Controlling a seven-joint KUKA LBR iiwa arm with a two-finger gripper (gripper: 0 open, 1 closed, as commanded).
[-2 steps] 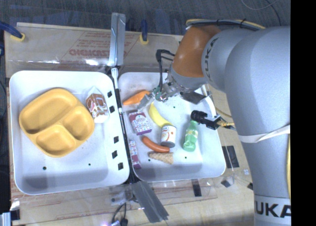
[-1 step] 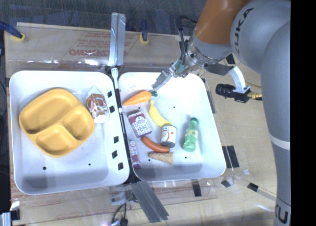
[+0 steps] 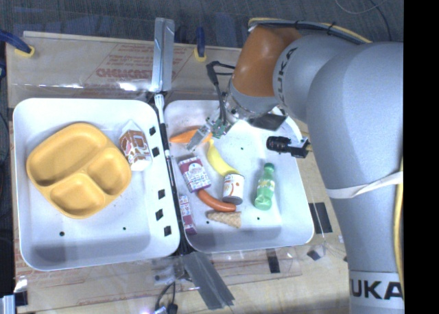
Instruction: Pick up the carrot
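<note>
The carrot (image 3: 182, 136) is a short orange piece lying in the upper left corner of the right bin (image 3: 291, 227), close to the divider. My gripper (image 3: 204, 134) reaches down from the orange-banded wrist (image 3: 259, 66) and sits right at the carrot's right end, touching or overlapping it. The carrot rests low in the bin, level with the other items. The arm's grey body covers the bin's upper right part.
The right bin also holds a banana (image 3: 218, 160), a maroon packet (image 3: 194, 173), a small can (image 3: 233, 187), a green bottle (image 3: 264, 186), a sausage (image 3: 216, 201) and a cone (image 3: 226, 219). The left bin (image 3: 41, 244) holds a yellow divided plate (image 3: 79, 168) and a brown packet (image 3: 135, 147).
</note>
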